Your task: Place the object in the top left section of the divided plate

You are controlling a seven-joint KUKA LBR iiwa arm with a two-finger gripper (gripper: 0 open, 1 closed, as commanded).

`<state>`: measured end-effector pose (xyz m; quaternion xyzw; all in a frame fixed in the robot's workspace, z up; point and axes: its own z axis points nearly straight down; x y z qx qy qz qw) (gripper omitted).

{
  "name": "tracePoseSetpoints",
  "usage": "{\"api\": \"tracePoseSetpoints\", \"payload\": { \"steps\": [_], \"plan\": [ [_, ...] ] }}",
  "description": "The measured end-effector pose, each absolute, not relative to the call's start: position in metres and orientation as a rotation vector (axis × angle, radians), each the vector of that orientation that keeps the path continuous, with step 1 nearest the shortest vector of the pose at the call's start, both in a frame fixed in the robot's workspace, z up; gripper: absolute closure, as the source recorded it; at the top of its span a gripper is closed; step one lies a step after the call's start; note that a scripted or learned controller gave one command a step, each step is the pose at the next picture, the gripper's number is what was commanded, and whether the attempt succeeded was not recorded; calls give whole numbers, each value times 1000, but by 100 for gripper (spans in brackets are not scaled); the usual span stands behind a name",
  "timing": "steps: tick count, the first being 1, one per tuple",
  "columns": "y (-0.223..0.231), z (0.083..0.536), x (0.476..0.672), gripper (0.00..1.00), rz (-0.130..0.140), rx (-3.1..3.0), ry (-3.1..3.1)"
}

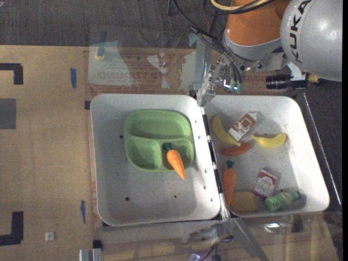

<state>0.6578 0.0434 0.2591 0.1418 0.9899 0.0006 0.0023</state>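
A green divided plate [145,152] lies in the left bin [109,162]. An orange toy carrot [175,163] with a green top rests in the plate's lower right section, its tip pointing down and out over the plate's rim. The plate's large top section and lower left section hold nothing. My gripper [216,86] hangs above the far end of the wall between the two bins, well apart from the carrot and the plate. Nothing shows in its grasp.
The right bin [310,145] holds two yellow bananas [222,130] [270,141], a small carton [243,125], a red chili [236,149], a second carrot [229,184], a yellow potato-like piece [244,201], a green bottle [281,200] and a pink box [265,183].
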Motion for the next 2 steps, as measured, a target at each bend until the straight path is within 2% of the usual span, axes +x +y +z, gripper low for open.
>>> {"api": "tracePoseSetpoints", "payload": {
  "steps": [1,2],
  "plan": [
    [114,235,660,100,4,282,3125],
    [114,254,662,100,4,167,3128]
  ]
}}
